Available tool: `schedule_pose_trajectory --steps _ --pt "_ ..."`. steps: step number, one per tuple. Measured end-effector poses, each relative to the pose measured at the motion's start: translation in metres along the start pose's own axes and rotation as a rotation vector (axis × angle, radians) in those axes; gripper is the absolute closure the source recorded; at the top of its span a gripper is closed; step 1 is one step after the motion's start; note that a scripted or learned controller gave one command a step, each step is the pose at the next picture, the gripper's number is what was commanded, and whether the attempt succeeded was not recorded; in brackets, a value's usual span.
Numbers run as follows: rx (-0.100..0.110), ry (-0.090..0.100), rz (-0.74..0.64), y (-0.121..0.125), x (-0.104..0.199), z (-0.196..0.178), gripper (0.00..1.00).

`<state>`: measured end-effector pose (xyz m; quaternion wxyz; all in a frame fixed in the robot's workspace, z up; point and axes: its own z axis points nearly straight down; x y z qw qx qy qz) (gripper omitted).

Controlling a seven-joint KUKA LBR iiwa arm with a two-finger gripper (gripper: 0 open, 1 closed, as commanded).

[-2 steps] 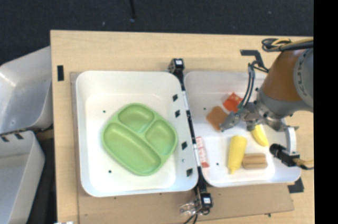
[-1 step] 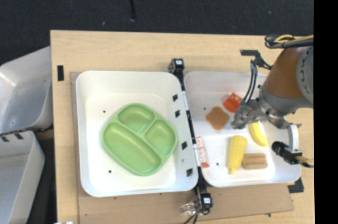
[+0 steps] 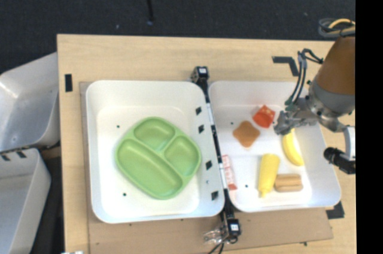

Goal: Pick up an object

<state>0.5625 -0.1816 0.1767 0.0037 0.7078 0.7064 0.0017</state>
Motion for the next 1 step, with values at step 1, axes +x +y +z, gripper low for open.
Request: schedule_pose_trajectory --steps 1 --pt "-0.001 0.0 -0.006 0.0023 0.0068 -0.061 1.0"
